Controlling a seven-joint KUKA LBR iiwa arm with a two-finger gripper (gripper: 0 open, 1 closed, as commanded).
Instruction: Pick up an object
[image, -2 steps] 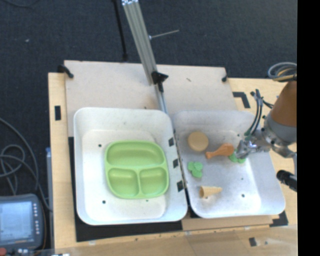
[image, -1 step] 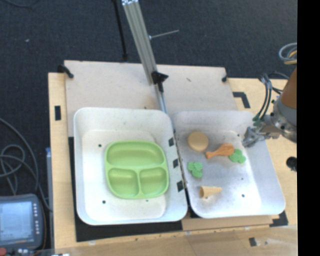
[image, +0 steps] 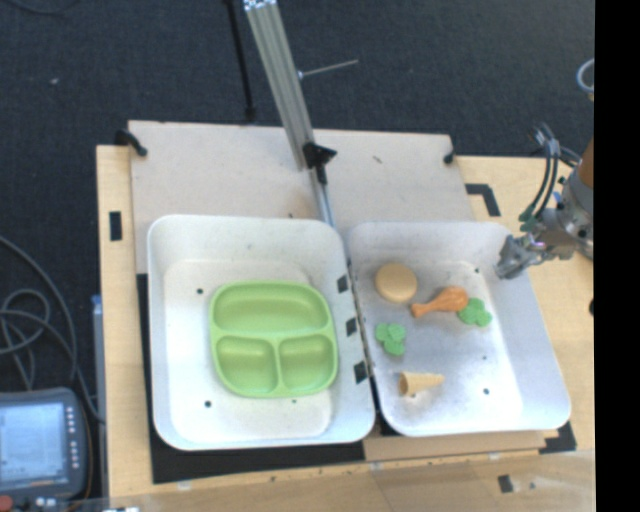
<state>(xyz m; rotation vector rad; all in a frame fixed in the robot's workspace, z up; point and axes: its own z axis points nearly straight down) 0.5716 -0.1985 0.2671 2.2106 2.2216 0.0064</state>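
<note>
Objects for the pick all sit in the right bin (image: 520, 385) as I see it from the overhead camera: a tan round bun (image: 396, 282) near the bin's upper left, an orange drumstick (image: 441, 302) just right of it and lying at a slant, a green broccoli piece (image: 475, 314) touching or nearly touching the drumstick's fat end, a second green broccoli piece (image: 391, 339) lower left near the divider, and an ice cream cone (image: 419, 382) lying on its side toward the bin's near edge. Left bin (image: 180, 300) holds a green divided tray (image: 272, 338) with three compartments, roughly centred. Gripper (image: 510, 258) is at the right bin's upper right corner, over the rim area, well apart from the bun and cone, nearer the drumstick and right broccoli but not touching either. I see nothing between its fingers. From this angle the tip is small and blurred, so I cannot tell how the claw stands, released or clenched. Arm comes in from the right with cables (image: 548, 175) looping above the wrist. Bench (image: 115, 470) is light wood; a metal camera mast (image: 285, 85) rises from behind the bins, and a pendant screen (image: 38, 442) sits on the floor lower left.
</note>
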